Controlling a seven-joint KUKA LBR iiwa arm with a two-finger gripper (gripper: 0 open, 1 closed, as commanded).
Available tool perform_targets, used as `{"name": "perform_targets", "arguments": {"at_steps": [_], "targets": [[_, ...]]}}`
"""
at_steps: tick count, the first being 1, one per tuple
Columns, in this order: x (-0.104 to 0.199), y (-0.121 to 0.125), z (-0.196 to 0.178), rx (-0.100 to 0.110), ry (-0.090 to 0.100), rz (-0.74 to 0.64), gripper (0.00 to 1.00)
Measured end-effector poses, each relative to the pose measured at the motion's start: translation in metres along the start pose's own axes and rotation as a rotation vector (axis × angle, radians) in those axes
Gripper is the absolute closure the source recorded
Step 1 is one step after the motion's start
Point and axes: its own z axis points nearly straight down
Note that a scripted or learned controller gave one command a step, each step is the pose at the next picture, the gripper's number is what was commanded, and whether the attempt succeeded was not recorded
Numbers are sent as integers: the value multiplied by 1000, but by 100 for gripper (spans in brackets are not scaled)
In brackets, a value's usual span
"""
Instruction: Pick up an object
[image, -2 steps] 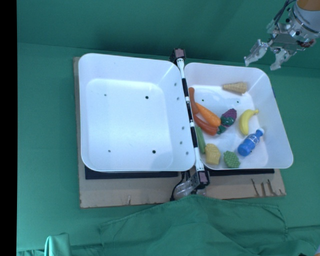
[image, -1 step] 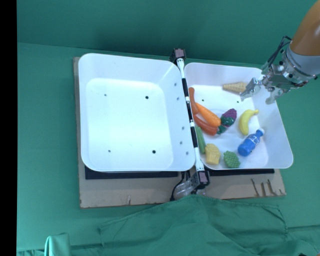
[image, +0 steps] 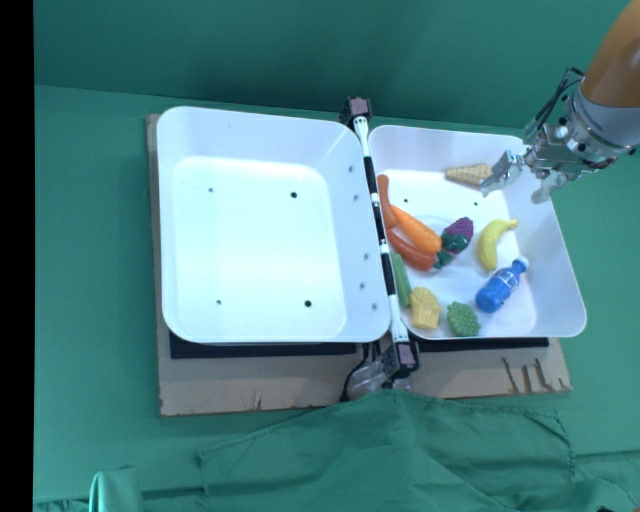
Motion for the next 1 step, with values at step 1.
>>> {"name": "perform_targets", "arguments": {"at_steps": [1], "targets": [[0, 0, 0, 0, 0, 0, 0]]}}
